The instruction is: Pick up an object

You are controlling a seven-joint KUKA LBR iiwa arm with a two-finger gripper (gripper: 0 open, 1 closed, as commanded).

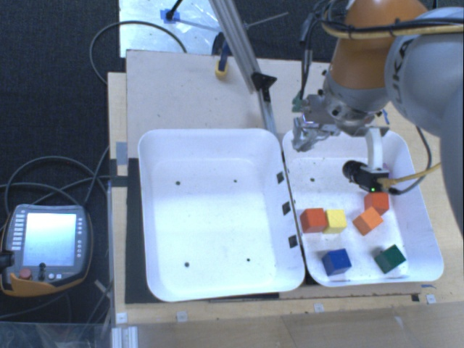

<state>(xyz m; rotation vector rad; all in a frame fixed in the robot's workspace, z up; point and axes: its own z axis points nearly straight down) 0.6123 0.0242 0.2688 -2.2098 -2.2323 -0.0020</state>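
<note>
Several small blocks lie in the right bin [419, 216]: an orange-red block [313, 220] touching a yellow block [336, 220], an orange block [367, 220], a red block [377, 202], a blue block [336, 261] and a green block [390, 258]. My gripper [307, 135] hangs over the far left corner of the right bin, well above and behind the blocks. Nothing shows between its fingers.
The left bin [217, 216] sits beside the right one. A black cylindrical part with a green light [362, 175] and a yellow cable hang over the right bin. A metal pole [243, 42] slants in from the back. A teach pendant [45, 249] lies at the left.
</note>
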